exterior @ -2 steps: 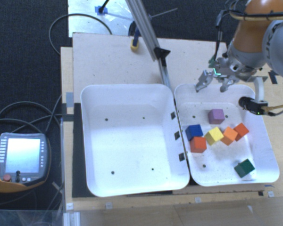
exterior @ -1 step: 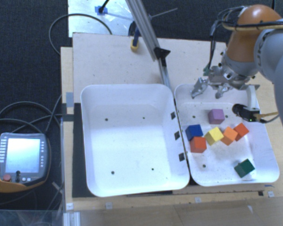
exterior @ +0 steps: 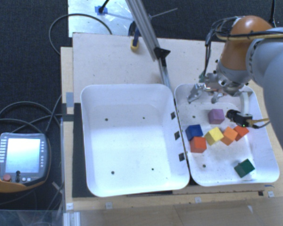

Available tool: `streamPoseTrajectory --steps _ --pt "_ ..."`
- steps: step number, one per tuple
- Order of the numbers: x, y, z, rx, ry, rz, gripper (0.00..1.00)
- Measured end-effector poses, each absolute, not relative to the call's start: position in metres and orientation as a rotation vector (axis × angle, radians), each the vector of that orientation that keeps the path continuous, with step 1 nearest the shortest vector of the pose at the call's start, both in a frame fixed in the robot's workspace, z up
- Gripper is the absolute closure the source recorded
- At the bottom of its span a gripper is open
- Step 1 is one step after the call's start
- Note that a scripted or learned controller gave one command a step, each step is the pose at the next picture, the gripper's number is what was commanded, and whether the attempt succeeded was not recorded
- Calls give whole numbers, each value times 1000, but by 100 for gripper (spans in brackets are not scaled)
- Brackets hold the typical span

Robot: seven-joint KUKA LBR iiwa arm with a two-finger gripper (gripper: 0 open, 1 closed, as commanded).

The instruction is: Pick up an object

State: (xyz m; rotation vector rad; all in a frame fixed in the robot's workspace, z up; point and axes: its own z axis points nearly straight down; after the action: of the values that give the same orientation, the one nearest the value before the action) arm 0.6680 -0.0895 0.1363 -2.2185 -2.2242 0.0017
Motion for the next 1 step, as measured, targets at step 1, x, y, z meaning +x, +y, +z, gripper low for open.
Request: streamPoseTrajectory --steps 1 --pt "668 -89 89 -2217 -2225 1 0"
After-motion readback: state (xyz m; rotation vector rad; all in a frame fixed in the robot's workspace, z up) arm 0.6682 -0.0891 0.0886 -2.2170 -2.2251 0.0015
